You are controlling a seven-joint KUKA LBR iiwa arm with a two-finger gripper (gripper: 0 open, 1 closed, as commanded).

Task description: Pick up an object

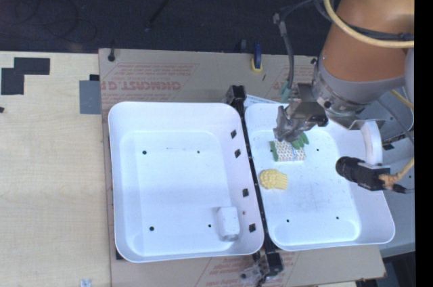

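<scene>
Fingers of the gripper [292, 133] point down over the green-and-white speckled block [289, 151] in the right bin [365, 233]; their spread cannot be told from here. Yellow corn piece [273, 179] lies just beside. Best practice, I judge: centre over the block, descend straight, close only once both sides are straddled.

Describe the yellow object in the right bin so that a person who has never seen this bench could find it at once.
Look at the right bin, the one the arm reaches into. Near its left wall, just below the gripper and the speckled green-edged block, lies the yellow object. It is small, rounded and bumpy like a corn cob, the bin's lone yellow item.
</scene>
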